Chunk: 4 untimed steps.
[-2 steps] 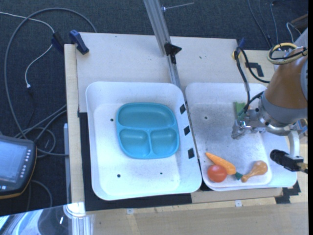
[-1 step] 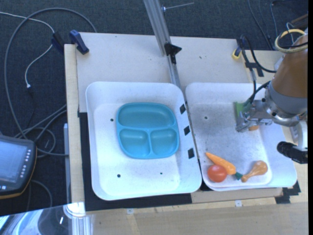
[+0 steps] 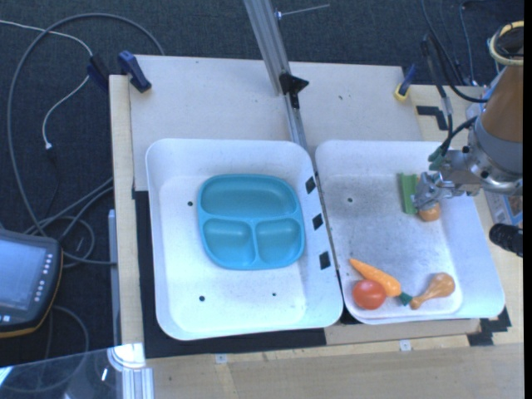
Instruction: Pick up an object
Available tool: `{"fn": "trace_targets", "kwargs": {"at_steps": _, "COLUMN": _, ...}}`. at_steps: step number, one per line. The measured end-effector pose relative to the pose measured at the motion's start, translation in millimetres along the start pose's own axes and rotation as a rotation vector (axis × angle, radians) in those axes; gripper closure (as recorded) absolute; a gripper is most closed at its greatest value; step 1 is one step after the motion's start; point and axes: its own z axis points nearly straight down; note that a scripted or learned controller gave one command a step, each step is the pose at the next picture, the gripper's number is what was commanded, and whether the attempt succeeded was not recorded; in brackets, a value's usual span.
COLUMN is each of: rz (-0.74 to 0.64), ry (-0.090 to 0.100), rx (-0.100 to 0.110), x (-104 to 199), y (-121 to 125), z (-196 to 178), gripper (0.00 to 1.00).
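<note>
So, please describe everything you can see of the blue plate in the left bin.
The blue plate is a teal tray, plastic by its look, with rounded corners and three compartments: one wide section along the far side and two smaller ones along the near side. It lies flat, right side up, near the middle of the left bin, resting on its white floor. Nothing sits in it.

Blue tray (image 3: 249,221) in left bin (image 3: 166,239)

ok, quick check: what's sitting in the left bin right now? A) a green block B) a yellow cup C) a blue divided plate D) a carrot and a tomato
C: the blue divided plate lies in the left bin, while the carrot and the tomato lie near the front of the right bin.
</note>
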Motion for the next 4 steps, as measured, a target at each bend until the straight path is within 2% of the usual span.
{"fn": "trace_targets", "kwargs": {"at_steps": 1, "rz": -0.005, "ry": 0.003, "rx": 0.006, "x": 55, "y": 21, "z": 11, "gripper": 1.00}}
{"fn": "trace_targets", "kwargs": {"at_steps": 3, "rz": -0.006, "ry": 0.004, "rx": 0.004, "x": 168, "y": 74, "z": 3, "gripper": 1.00}}
{"fn": "trace_targets", "kwargs": {"at_steps": 4, "rz": -0.003, "ry": 0.003, "rx": 0.006, "x": 213, "y": 98, "z": 21, "gripper": 1.00}}
